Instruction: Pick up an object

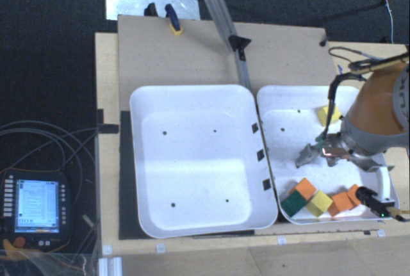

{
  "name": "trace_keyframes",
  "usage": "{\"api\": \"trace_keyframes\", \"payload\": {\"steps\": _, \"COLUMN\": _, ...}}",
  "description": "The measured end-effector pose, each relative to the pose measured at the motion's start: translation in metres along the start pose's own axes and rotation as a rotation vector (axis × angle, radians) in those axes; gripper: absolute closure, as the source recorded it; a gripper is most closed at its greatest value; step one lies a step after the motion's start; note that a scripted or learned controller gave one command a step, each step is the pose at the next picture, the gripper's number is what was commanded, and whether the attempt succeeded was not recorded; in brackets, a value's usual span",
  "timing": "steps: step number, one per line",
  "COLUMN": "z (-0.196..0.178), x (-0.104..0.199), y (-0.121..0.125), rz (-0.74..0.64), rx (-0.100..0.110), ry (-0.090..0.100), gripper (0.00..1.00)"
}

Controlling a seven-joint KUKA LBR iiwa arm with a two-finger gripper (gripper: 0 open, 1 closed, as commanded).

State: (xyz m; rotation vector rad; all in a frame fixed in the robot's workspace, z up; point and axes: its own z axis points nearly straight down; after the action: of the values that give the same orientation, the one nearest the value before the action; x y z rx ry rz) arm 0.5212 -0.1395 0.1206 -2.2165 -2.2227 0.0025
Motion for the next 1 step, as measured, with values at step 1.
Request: {"api": "trace_keyframes", "payload": {"steps": 1, "z": 0.0153, "x": 0.0000, "y": 0.0005, "rz": 0.000, "rx": -0.003, "ry": -0.001, "gripper": 0.00}}
